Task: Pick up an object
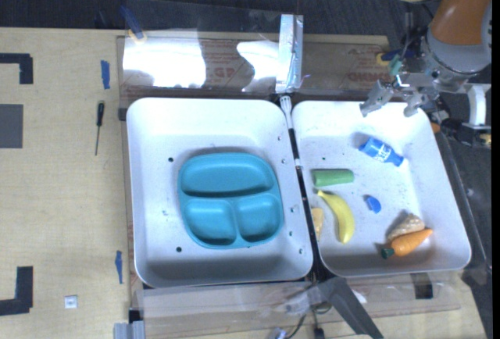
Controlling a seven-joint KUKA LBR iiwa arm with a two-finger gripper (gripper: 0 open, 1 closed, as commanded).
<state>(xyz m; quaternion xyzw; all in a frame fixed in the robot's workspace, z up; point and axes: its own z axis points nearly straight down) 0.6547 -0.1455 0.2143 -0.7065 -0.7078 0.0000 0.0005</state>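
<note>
Gripper (394,98) sits over the top edge of the right bin (449,248); two grey fingers splayed wide, nothing between them; arm (462,25) with orange band runs up and right from it, cut off by the frame corner.

Just below the jaws: blue packet (382,151), white label patch, long axis tilted, high end toward the jaws, low end down-right; print too small to read.

Further below, slightly left: green block (333,176), long axis level, lying across the bin.

Below that: banana (339,214), yellow, curved, running from upper left to lower right; stem end toward the green block.

Left of the banana, against the bin wall: small tan piece (317,220), shape hard to make out.

Small blue piece (372,205) right of the banana, apart from it.

Far below the jaws, near the lower right corner: carrot (408,243), orange, green tip pointing left and down; a brown-and-white lump (406,224) touches its top, identity unclear.

Well left of the jaws: left bin (148,126) holding a teal tray (230,198), three compartments.
</note>
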